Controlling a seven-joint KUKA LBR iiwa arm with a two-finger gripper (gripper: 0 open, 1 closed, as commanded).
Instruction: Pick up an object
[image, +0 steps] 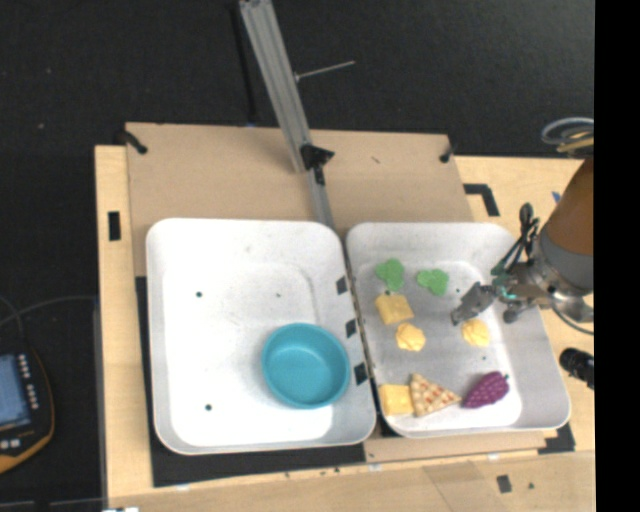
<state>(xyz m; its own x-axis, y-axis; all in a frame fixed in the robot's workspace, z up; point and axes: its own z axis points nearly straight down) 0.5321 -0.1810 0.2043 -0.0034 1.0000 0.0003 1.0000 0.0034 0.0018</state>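
- Hovering over the right bin (520, 405) near its right edge, your gripper (478, 306) sits just above a small yellow piece (477, 333); you cannot tell from this view how it is set.
- Toward the bin's middle you have a yellow lump (410, 338), a yellow block (393, 308) and two green pieces (389, 271) (433, 281) nearer the far edge.
- Along the near edge lie purple grapes (486, 389), a pizza slice (431, 395) and a yellow wedge (396, 400).
- Your left bin (200, 260) holds a blue bowl (305, 364) by its near right corner, leaving open floor elsewhere.
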